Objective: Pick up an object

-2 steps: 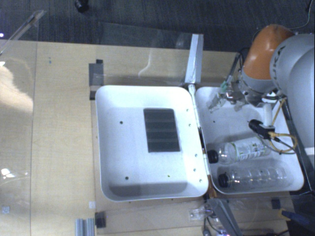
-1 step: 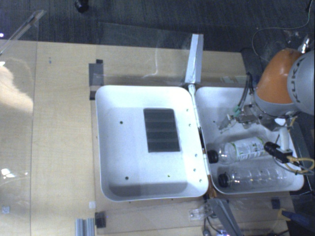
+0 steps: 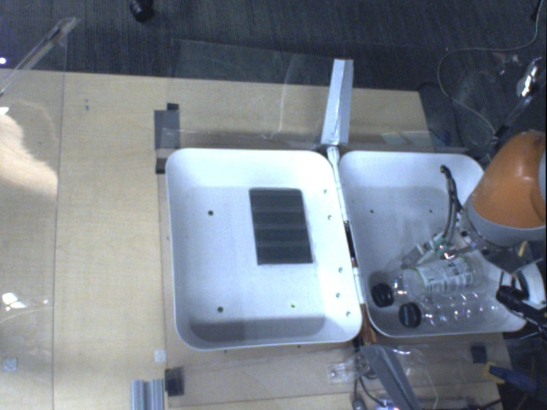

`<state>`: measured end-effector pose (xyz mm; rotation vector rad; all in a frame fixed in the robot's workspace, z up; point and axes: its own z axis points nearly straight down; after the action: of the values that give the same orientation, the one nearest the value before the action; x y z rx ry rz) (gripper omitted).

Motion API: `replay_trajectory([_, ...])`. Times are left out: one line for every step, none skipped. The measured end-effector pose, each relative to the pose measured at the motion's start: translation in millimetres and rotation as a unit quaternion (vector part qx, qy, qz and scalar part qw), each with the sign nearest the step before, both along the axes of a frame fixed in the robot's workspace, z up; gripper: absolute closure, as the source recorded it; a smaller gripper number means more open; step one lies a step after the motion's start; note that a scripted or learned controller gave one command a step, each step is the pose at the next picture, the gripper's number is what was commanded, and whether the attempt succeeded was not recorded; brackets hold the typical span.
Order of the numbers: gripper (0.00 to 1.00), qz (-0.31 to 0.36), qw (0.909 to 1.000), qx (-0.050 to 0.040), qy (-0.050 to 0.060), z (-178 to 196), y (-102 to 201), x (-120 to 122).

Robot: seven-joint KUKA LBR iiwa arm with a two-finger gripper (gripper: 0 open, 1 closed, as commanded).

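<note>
While the claw (image 3: 443, 250) hangs low in the right bin (image 3: 402, 186), grip state impossible to tell, clear bottles (image 3: 444, 276) lie just beneath it: light, slick, crushable. I'd take one across the body.

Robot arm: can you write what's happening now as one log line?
arm: over right bin | clear bottles: in right bin | dark block: left bin
</note>
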<state>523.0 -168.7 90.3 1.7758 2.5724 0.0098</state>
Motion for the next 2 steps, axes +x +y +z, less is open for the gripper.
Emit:
replay_trajectory([0.00,0.061,0.9981,0.0012,-0.001,0,81,6])
replay_trajectory([1.00,0.061,0.9981,0.0013,-0.006,13,81,9])
